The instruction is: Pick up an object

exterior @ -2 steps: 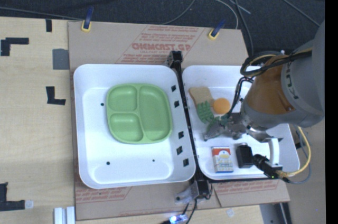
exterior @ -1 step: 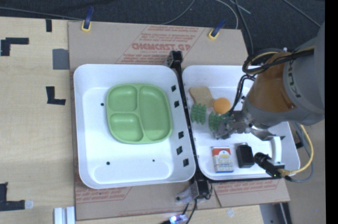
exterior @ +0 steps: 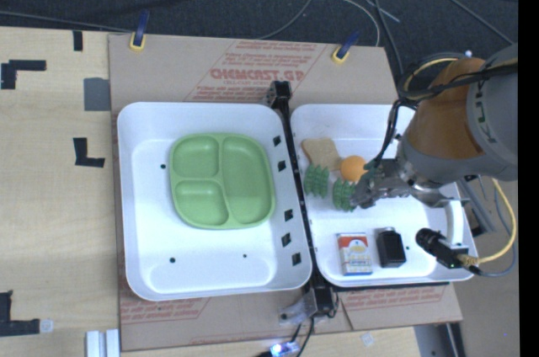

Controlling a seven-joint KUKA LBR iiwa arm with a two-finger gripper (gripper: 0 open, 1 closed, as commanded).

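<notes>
My gripper (exterior: 367, 189) reaches into the right bin (exterior: 383, 121) from the right, low over its middle. It sits right beside a green bristly object (exterior: 330, 186) and an orange ball (exterior: 353, 167), which touches its upper side. A tan flat piece (exterior: 319, 151) lies just behind these. Nearer the front edge lie a small card box with a red and white label (exterior: 355, 253) and a black block (exterior: 390, 247). The wrist hides the fingertips.
The left bin (exterior: 147, 263) holds a green divided plate (exterior: 222, 180). Black clips run along the wall between the bins (exterior: 290, 187). A black cylinder (exterior: 438, 247) on the arm hangs over the right bin's front right corner. Cables trail behind the bench.
</notes>
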